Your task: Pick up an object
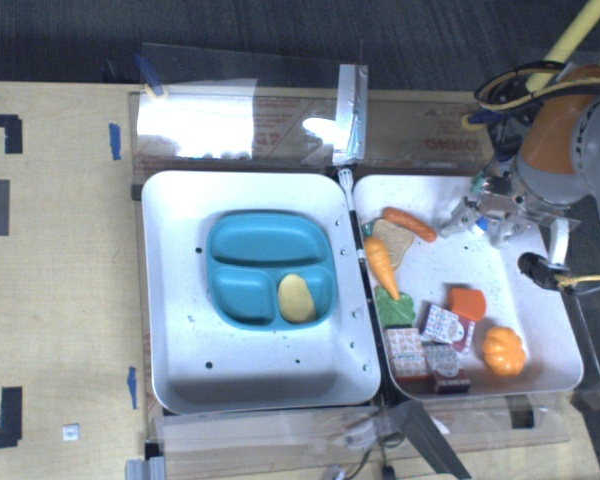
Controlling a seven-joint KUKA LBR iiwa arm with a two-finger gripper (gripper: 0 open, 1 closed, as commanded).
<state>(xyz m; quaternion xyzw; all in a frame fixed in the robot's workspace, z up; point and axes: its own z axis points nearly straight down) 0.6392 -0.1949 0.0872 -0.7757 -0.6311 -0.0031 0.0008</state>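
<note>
Left bin (170,268): we see a blue divided tray (270,268) in it, with a yellow potato-like piece (296,298) in the tray's lower right compartment.
Right bin (555,368): we count a carrot (380,263) by the left wall, a reddish sausage (410,224) above it, a tan slice (392,240) between them, a green piece (396,311), patterned little boxes (425,343), an orange-red block (467,303) and a small orange pumpkin (503,350).
In the way: the things lie crowded, several touching, in the bin's lower left half.
Nearest thing: the sausage, slim, tilted, lying flat.
Claw: the gripper (500,213) hangs over the right bin's upper right part; we cannot tell how its fingers stand, and nothing shows between them.
Relation: the sausage lies left of the gripper, apart from it.
</note>
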